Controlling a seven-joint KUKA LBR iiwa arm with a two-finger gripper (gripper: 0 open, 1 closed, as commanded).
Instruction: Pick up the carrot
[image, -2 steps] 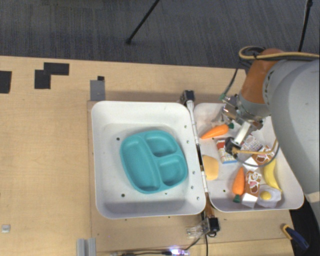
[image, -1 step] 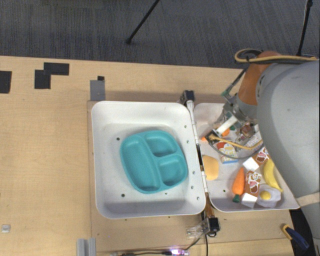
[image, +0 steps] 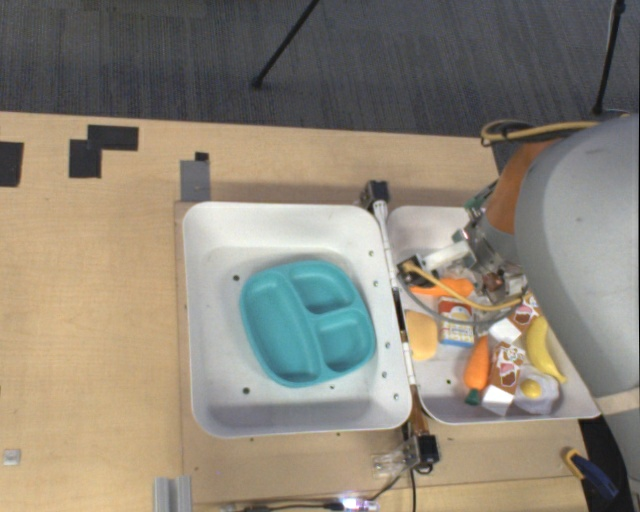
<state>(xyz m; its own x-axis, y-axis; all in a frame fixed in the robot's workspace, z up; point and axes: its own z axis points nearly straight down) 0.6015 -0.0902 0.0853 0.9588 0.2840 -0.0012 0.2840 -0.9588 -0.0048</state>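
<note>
On the bench (image: 90, 330), the left bin (image: 210, 400) carries a teal divided plate (image: 305, 322), well off to the left of the hand and no part of this job. In the right bin (image: 440, 410), the carrot (image: 478, 363) lies among toy food: a small orange cone with a green tip at its near end, just below the hand (image: 487, 272) and slightly toward the bin's middle. A yellow slice (image: 424, 337) sits to its left, a white carton (image: 509, 368) touches its right side, and a banana (image: 545, 350) lies further right. The hand hovers low over the clutter at the bin's far end; whether it is open or closed, I cannot tell. The carrot looks like light, stiff, smooth plastic, likely slippery, so gripping across its thicker orange middle seems safest.
</note>
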